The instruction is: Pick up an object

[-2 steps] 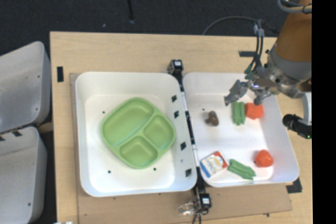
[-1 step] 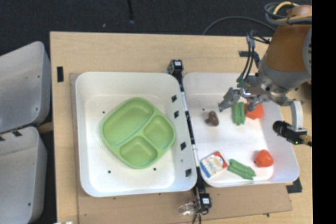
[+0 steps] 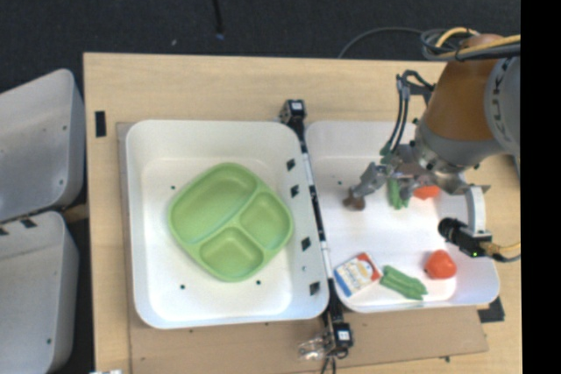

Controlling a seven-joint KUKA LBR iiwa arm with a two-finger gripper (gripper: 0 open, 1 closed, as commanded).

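Claw low in right bin, grip state unclear; packet print perhaps unreadable.

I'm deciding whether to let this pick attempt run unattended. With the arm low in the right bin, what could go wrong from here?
1. The gripper sits beside a green elongated toy and a small orange-red piece; closely packed, they may get nudged rather than gripped.
2. The white snack packet, green pod-shaped toy and red rounded toy lie near the right white bin's front rim; a sweep could push them against it.
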